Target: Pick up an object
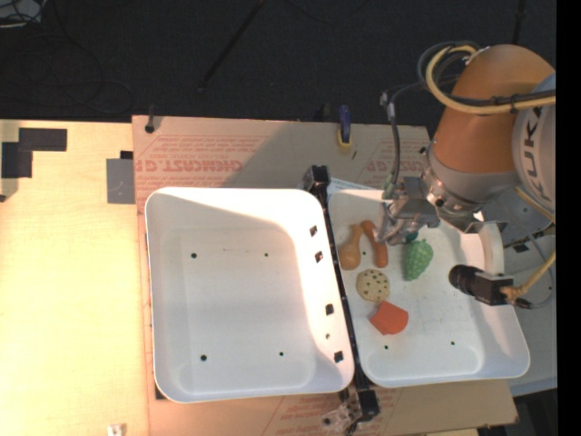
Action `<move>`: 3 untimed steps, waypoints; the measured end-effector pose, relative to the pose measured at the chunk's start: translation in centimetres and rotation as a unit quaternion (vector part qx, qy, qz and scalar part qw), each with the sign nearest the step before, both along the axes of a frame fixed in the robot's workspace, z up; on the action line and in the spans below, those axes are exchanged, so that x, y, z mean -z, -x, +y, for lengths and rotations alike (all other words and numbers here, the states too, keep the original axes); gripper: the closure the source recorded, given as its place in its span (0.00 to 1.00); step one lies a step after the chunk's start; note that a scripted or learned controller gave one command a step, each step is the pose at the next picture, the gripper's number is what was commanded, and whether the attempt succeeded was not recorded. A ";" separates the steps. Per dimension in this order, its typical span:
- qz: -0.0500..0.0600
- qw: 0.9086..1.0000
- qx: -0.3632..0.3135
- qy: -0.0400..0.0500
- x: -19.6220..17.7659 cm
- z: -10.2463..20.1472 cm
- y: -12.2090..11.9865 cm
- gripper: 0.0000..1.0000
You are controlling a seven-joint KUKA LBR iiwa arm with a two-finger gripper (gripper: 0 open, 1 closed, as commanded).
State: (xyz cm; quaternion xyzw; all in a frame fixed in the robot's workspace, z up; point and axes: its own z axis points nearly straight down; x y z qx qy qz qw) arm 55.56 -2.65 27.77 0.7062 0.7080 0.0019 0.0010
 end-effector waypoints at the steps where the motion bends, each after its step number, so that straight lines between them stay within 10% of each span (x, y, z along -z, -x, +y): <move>1: -0.004 1.000 -0.001 0.001 -10.9 2.6 -3.5 1.00; 2: 0.007 1.000 0.006 0.001 -4.7 -4.5 3.3 1.00; 3: -0.003 1.000 -0.003 0.000 -15.9 3.1 0.8 1.00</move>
